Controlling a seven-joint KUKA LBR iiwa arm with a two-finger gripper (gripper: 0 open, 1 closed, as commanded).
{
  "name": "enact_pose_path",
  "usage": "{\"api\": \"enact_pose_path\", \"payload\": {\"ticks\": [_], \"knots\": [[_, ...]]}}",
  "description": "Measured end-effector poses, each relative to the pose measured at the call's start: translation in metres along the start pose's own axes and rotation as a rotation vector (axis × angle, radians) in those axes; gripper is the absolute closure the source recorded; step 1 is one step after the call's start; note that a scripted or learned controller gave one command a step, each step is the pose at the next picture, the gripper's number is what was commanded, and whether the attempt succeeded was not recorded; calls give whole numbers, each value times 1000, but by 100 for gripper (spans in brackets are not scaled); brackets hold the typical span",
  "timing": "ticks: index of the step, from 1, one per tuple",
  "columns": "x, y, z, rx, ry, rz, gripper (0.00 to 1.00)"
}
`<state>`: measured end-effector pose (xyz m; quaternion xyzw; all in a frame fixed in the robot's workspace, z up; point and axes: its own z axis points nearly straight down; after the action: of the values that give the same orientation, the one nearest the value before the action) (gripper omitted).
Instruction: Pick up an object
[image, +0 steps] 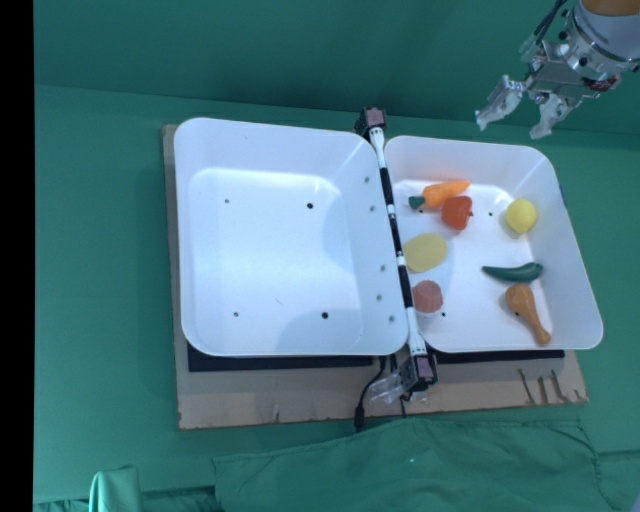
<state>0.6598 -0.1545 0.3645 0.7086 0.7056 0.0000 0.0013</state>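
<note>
My gripper (520, 113) hangs spread and holding nothing at upper right, beyond the right bin's (572, 290) far rim.

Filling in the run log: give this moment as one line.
gripper: open, holding nothing, above right bin's far rim | right bin: carrot, lemon, green pepper, others | pick: not yet

I see all the objects in the right bin (560, 185) | orange carrot (443, 190) at its far left, red piece (457, 211) touching it | yellow lemon (520, 215) far right | pale yellow piece (425, 252) and pink round piece (428, 295) along left wall | green chilli (513, 271) above tan drumstick-shaped piece (526, 310), near right.
</note>
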Motion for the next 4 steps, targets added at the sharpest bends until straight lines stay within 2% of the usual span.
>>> {"api": "enact_pose_path", "payload": {"ticks": [2,3,4], "knots": [[8,12,112,5,0,-2,0],[1,12,171,5,-1,0,0],[0,14,181,-2,-2,-2,0]]}}
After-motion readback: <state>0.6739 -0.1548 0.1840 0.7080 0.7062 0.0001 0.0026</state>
